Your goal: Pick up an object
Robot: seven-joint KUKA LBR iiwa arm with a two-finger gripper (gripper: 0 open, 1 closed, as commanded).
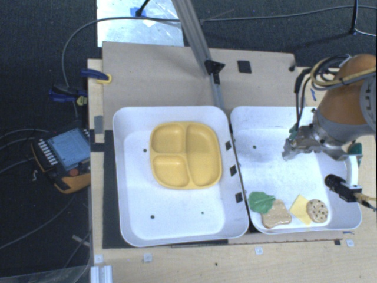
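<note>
Along the near edge of the right bin [259, 122] lie a green leaf-shaped piece [261, 201], a tan toast-shaped piece [275, 215], a yellow cheese wedge [301, 209] and a round cookie [317, 210]. My gripper [293, 147] hangs over the right bin's right half, above and behind these pieces and apart from them. Nothing shows between its fingers.
A yellow divided plate [185, 154] sits in the left bin [132, 217]. A metal pole [197, 37] slants down to the back of the bins. Cables and a blue device [66, 149] lie off the bench to the left.
</note>
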